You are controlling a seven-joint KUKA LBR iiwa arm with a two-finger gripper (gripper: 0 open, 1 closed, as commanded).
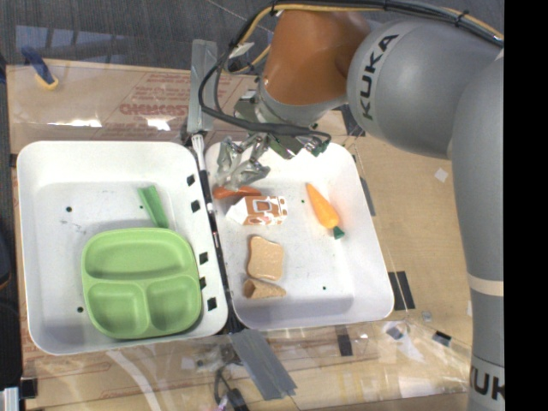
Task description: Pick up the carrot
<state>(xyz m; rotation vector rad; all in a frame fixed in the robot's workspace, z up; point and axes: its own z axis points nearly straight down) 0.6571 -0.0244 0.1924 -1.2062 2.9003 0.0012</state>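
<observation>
Gripper (242,168) hovers left of the carrot (323,207), apart.

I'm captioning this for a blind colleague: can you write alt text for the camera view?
The gripper hovers at the right bin's back-left corner, apart from the carrot lying toward that bin's right. The left bin holds a green divided plate.

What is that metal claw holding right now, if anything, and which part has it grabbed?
It cannot be told. The gripper hangs at the right bin's far left corner, apart from the carrot, which lies free.
</observation>
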